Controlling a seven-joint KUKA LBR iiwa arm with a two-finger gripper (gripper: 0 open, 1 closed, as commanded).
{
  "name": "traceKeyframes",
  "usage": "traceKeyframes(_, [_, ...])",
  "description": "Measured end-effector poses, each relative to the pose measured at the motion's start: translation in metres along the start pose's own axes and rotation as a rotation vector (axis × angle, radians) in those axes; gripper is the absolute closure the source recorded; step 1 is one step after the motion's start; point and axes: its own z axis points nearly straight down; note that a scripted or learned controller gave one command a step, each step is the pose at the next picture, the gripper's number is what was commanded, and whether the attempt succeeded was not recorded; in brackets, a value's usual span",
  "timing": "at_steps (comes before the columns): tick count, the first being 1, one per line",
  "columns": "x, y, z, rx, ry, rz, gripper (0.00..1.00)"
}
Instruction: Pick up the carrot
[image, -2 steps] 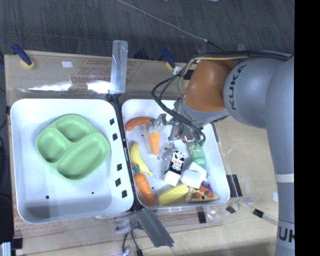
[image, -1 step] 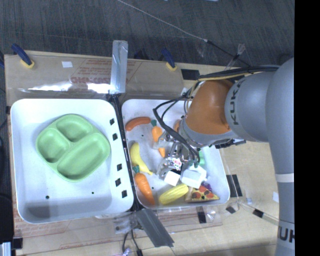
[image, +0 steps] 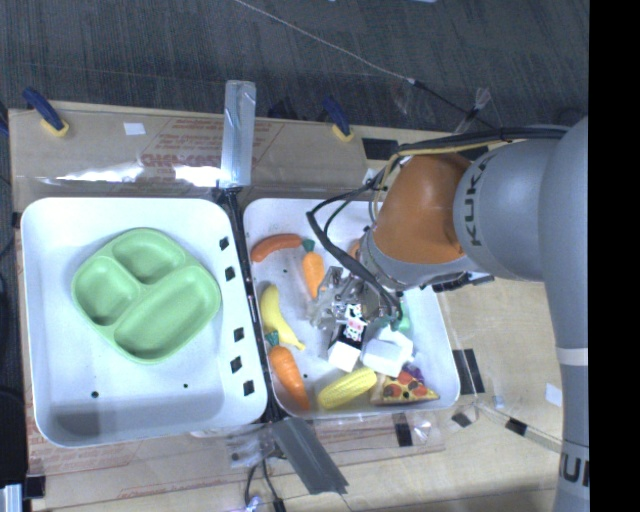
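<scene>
Two carrots lie in the right bin (image: 440, 340). One small carrot (image: 314, 272), its green tip pointing to the back, lies near the bin's middle. A bigger carrot (image: 287, 372) rests at the front left corner, below the banana. My gripper (image: 338, 303) hangs low over the bin's middle, just right of and slightly in front of the small carrot. Nothing orange shows at the gripper's tip. The arm's orange band and grey wrist cover the bin's back right part.
Also in the right bin are an orange sausage-like piece (image: 277, 245) at the back left, a yellow banana (image: 272, 315), a corn cob (image: 347, 388), a pizza slice (image: 405, 388) and a white block (image: 385, 352). The left bin (image: 60, 400) holds a green divided plate (image: 147, 292).
</scene>
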Motion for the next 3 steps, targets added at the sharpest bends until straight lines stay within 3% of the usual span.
traceKeyframes(1, [0.010, 0.036, -0.054, 0.000, -0.003, 0.200, 1.00])
traceKeyframes(3, [0.008, 0.039, -0.074, 0.000, -0.007, 0.184, 1.00])
